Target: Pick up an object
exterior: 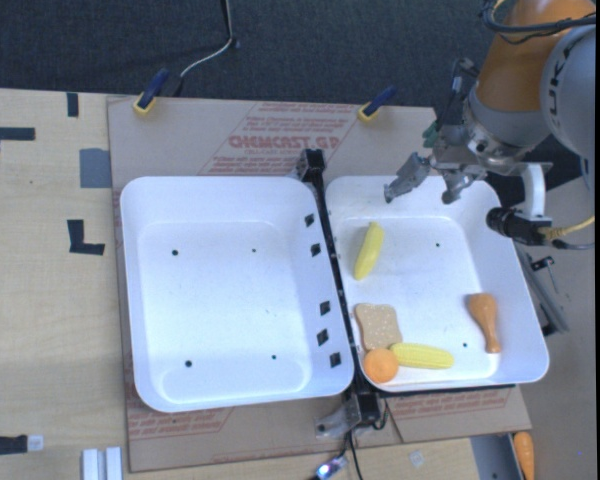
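Five items sat in right bin (510, 268); gripper (426, 185) hovered empty at its far edge, fingers apart. Risk: banana (369, 250) could roll off a descending grasp.

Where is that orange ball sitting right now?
The orange ball lies in the right bin, at its near left corner, just below the slice of bread and beside the corn cob.
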{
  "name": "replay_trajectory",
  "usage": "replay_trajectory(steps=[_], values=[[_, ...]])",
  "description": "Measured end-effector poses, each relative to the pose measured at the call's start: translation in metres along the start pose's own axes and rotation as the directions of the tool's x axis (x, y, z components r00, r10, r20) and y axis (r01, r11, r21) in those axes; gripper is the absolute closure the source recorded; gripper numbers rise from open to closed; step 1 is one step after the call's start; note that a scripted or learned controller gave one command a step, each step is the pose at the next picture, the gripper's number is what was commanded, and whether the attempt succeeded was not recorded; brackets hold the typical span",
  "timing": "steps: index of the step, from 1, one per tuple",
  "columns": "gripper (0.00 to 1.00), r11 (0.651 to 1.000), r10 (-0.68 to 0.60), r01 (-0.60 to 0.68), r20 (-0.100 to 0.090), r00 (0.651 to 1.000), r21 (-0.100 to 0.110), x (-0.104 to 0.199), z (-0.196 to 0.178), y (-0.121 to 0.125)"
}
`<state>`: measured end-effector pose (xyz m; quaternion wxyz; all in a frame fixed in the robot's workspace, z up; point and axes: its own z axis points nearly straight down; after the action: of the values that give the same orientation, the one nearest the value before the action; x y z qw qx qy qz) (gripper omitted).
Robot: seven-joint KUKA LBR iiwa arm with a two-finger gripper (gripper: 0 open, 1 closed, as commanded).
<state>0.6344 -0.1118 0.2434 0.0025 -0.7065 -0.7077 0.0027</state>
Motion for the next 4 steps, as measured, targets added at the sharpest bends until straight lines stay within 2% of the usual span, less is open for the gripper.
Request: replay_trajectory(steps=[1, 2, 3, 4], values=[[0.0, 1.0, 0.002, -0.002, -0.004, 1.0, 0.014, 0.018, 0.088, -0.074], [0.0, 1.0, -0.001, 0.001, 0.0, 1.0, 0.001, 0.011, 0.166, 0.005], [0.0, 1.0, 0.002, -0.002, 0.001, 1.0, -0.007, 0.0, 0.161, -0.053], [1.0, 1.0, 0.001, -0.001, 0.0, 1.0, 0.001, 0.0, 0.155, -0.052]])
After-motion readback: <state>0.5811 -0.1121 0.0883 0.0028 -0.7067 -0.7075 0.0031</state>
